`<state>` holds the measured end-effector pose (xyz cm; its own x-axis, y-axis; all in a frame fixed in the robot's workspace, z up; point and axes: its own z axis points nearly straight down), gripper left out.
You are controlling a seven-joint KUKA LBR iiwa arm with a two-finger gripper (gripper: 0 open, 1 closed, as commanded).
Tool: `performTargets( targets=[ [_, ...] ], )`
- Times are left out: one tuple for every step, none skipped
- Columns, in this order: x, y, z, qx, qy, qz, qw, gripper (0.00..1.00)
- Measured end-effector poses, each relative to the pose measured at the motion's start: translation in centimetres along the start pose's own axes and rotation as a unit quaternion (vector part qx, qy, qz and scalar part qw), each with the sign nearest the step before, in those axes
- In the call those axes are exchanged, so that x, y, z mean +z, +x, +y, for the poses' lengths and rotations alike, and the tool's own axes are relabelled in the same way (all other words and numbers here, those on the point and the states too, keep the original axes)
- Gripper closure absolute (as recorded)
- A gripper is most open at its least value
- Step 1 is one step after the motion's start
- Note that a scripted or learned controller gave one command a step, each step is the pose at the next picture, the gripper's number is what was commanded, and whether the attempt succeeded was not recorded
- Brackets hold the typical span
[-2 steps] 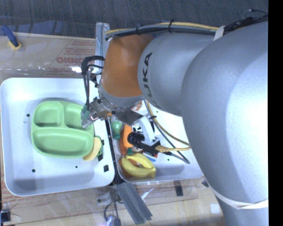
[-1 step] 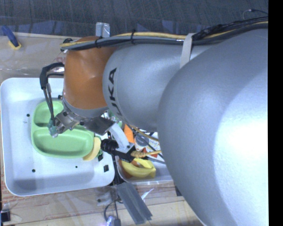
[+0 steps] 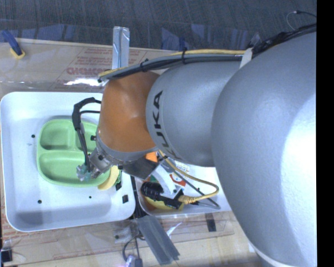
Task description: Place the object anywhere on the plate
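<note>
**Tool low over the green plate in the left bin**

The tool (image 3: 88, 172) hangs over the near-right part of the green plate (image 3: 55, 141), low above the rim of the plate's larger compartment. Whether it is released or grasping something cannot be told; its tip is small and blurred here. Just beside it, toward the wall between the bins, a curved yellow object (image 3: 109, 179) lies at the plate's rim; whether it rests on the plate or on the bin floor is unclear. The plate sits in the left bin (image 3: 22, 204), nearer that bin's right wall than its left. A small orange thing (image 3: 151, 156) peeks out under the arm (image 3: 211, 121) by the right bin (image 3: 150, 207). The arm covers most of the right half of the surface (image 3: 44, 60).
</note>
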<state>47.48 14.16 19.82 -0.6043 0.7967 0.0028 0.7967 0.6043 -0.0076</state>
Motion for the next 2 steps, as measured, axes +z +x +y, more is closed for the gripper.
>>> performTargets(
  targets=[
    [-3.87,4.72,3.55,-0.049,-0.001,-0.001,0.9988,1.00],
    [-3.87,4.71,3.55,-0.049,-0.001,-0.001,0.9988,0.00]
  ],
)
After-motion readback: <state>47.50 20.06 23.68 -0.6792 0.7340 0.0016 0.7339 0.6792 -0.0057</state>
